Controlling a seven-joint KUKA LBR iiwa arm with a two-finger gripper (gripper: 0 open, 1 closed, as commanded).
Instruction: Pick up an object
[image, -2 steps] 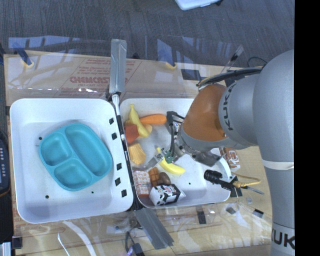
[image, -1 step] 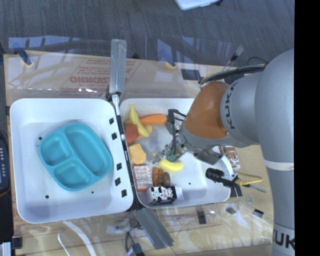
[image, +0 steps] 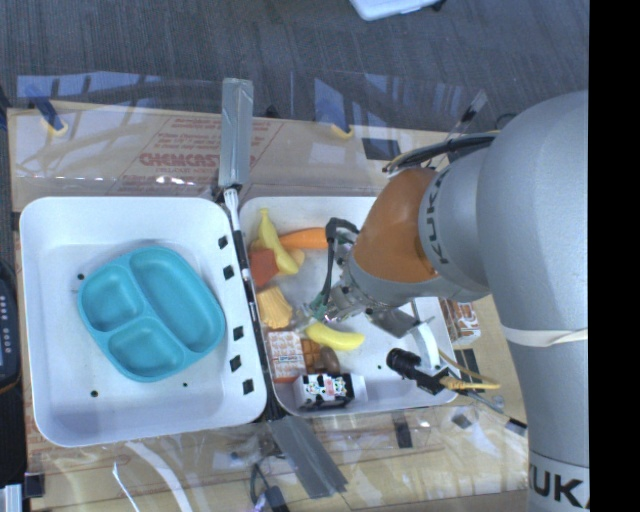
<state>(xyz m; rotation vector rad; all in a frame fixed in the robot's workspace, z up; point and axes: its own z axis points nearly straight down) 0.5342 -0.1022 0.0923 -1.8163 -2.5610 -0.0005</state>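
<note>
Bulky matte-grey KUKA arm (image: 530, 220) w/ glossy orange wrist band (image: 395, 235) — black "KUKA" lettering, thin black cables.

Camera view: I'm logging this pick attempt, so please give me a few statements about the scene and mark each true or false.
1. A blue plate lies in the left bin. True.
2. The plate has three compartments. True.
3. The arm hangs over the left bin. False: it hangs over the right bin, where the small items lie.
4. A banana lies in the right bin beside the gripper. True.
5. The carrot lies on the plate. False: it lies in the right bin, near its far edge.
6. The two bins stand far apart. False: they sit side by side.
</note>
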